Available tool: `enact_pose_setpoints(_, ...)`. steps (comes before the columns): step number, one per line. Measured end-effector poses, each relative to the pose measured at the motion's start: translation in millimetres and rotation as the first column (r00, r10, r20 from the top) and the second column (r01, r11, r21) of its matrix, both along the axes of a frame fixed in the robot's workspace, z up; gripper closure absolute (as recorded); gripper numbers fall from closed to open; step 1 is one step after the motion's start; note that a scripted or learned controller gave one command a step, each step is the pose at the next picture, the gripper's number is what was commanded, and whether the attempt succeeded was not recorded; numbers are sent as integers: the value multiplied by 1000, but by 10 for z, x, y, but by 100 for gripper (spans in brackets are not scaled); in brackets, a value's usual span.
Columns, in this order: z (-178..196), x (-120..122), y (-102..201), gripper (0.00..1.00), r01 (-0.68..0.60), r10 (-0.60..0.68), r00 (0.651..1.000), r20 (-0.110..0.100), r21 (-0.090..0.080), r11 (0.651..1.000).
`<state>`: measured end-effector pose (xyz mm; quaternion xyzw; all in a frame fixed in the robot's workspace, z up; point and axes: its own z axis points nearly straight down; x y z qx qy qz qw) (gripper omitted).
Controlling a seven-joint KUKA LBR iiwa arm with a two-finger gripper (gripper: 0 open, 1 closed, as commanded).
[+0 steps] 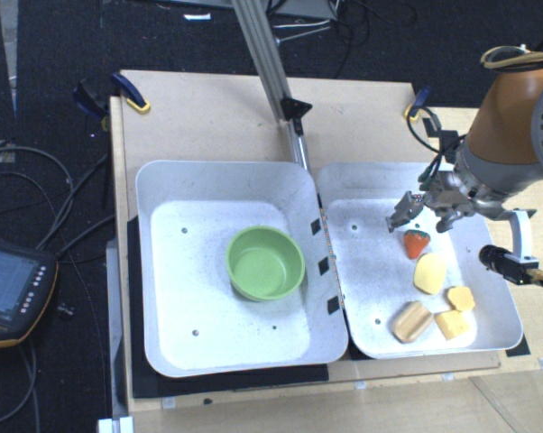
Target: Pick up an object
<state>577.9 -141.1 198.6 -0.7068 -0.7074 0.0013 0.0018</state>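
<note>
Your pincer [424, 216] is hovering with its fingers spread wide, gripping nothing, just above the strawberry [417, 241] lying in the right bin [362, 242].

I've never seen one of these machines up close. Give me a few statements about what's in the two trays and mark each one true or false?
1. The green bowl sits in the left tray. True.
2. The bowl is full of fruit. False: nothing is seen inside it.
3. The strawberry lies in the right tray, just below the gripper. True.
4. The strawberry is the only item in the right tray. False: a yellow lemon-like piece, a bread-like roll and two yellow blocks lie there too.
5. The arm reaches over the left tray. False: it is above the right tray.
</note>
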Motion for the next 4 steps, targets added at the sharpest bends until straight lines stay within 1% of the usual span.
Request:
enact_pose_setpoints(1, -458, -81, 19, 0, 0, 0, 1000, 0, 0, 1000)
enact_pose_setpoints(2, -985, -92, 24, 0, 1, -1, 1000, 0, 0, 1000)
enact_pose_setpoints(3, -860, -80, 20, 100, 1, -1, 1000, 4, -1, 1000)
enact_pose_setpoints(4, -429, -123, 24, 100, 1, -1, 1000, 7, -1, 1000)
